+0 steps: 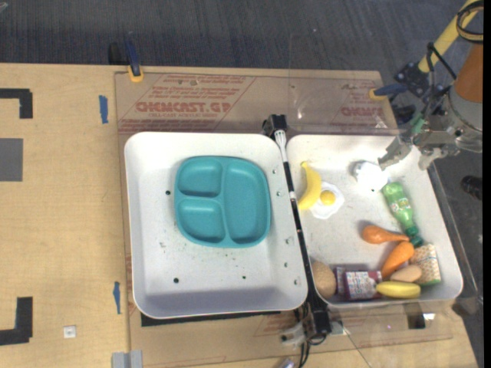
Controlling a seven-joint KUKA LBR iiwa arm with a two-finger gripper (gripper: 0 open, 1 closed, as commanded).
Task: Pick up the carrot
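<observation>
**A:** Using the right bin (454,276) as the landmark: where's the carrot (397,257)?

**B:** Toward its near-right corner, long axis running diagonally, with 1 more orange piece (374,234) just beside it. The gripper (412,146) is at the bin's far-right rim, so the carrot lies toward the camera from it. Can't tell its finger state. The acrylic sheet (184,102) reads "CHEMCAST".

Carrot (397,256) smooth plastic; bins (146,205) glossy white plastic; bench (61,205) matt wood.
</observation>
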